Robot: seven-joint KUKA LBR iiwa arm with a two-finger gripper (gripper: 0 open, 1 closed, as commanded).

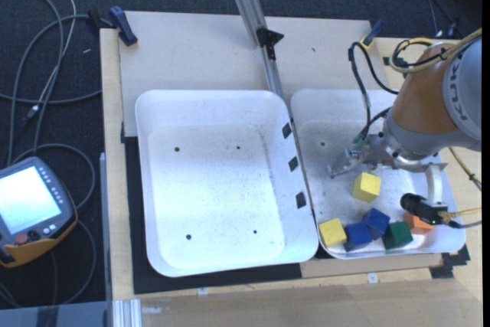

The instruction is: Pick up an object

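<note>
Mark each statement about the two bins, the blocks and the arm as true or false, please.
1. All the blocks lie in the right bin. True.
2. Two yellow blocks are there, one apart from the cluster and one at the near edge. True.
3. The gripper holds the green block. False: the green block lies on the bin floor in the cluster, away from the gripper.
4. The arm reaches in over the left bin. False: it is above the right bin.
5. Two blue blocks lie between a yellow block and the green one. True.
6. The orange block lies at the far end of the right bin. False: it lies near the green block, at the near end.
</note>
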